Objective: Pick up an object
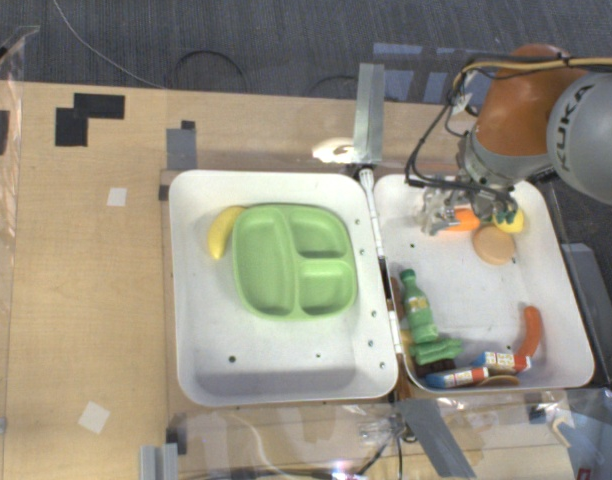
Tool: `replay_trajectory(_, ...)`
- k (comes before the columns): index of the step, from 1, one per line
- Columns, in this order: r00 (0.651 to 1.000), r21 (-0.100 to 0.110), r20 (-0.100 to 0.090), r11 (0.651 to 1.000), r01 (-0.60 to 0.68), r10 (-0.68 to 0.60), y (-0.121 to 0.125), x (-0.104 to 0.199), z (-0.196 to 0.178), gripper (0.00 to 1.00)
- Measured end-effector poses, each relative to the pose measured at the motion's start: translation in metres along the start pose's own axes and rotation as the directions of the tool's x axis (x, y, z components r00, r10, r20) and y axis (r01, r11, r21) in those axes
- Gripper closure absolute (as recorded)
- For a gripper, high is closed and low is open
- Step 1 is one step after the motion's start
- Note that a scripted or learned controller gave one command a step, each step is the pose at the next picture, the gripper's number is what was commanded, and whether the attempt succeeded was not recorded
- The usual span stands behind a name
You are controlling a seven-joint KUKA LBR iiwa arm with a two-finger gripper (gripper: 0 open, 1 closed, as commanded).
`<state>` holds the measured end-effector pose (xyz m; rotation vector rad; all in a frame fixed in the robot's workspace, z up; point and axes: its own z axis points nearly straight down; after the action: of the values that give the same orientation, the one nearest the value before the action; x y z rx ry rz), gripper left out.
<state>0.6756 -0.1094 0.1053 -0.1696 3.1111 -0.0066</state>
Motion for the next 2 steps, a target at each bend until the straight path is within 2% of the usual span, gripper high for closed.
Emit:
replay_trajectory(1,0.975,0.001,-0.004,0.975,0.222,-0.222,-0.056,0.006,-0.115,1.0)
replay_trajectory(2,0.726,-0.015,-0.008,0.726,0.687,-0.688,-0.095,0.014,-0.041,1.0)
